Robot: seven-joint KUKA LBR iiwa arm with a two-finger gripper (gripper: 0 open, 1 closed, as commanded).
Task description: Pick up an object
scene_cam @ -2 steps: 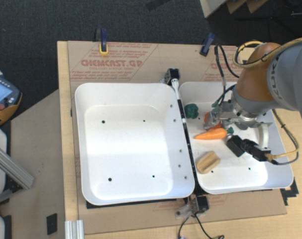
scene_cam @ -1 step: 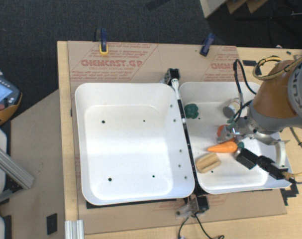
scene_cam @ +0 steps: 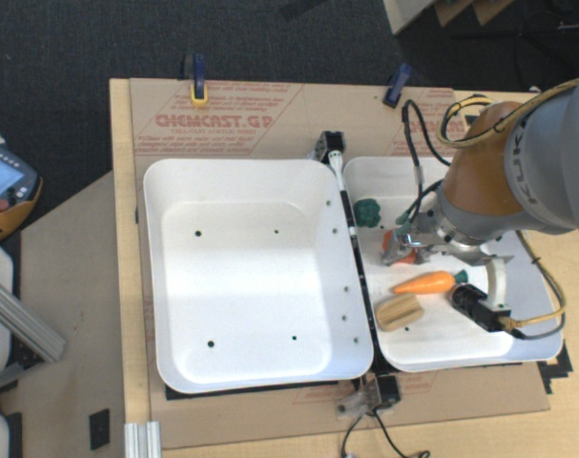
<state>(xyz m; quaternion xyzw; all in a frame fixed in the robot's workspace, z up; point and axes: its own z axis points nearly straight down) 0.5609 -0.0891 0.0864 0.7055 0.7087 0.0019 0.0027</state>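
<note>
A cardboard sheet (scene_cam: 270, 113) with red lettering covers the desk (scene_cam: 117, 351) in mid-frame. Blue clamps (scene_cam: 196, 70) grip its top edge, one upper left, another (scene_cam: 398, 82) upper centre. A dark carpet (scene_cam: 79, 27) fills the top. A blue-screened device (scene_cam: 3, 187) sits at the left edge.

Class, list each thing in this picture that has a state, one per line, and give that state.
hand: low in the right bin, fingers hidden
carrot: lying flat, free
tan block: lying flat, free
green object: resting by the bin's left wall
right bin: holds the objects
left bin: white floor bare
</note>
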